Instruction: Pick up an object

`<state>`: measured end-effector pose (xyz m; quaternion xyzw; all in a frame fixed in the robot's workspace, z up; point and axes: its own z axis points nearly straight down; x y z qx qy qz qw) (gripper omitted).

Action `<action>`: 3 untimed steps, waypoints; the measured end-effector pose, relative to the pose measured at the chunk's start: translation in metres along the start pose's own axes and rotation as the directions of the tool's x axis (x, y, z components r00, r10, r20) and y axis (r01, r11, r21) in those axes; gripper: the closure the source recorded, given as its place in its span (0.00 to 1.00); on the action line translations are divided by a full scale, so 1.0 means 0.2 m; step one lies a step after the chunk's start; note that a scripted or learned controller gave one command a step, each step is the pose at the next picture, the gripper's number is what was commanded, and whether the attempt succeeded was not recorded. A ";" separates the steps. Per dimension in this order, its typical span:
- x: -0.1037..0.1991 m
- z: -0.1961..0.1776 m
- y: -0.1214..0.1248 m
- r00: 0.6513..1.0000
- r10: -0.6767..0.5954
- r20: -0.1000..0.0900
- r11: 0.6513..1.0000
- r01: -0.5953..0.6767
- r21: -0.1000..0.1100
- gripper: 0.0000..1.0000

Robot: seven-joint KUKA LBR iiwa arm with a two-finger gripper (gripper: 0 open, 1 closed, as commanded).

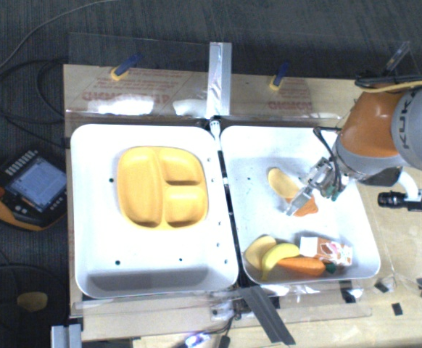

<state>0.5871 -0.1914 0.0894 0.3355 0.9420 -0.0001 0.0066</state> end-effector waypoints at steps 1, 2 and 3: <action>-0.01 -0.06 0.02 1.000 -0.001 0.006 1.000 0.001 -0.008 1.00; -0.01 -0.06 0.02 1.000 -0.001 0.006 1.000 0.001 -0.008 0.00; -0.01 -0.11 0.03 1.000 -0.001 0.007 1.000 0.001 -0.012 1.00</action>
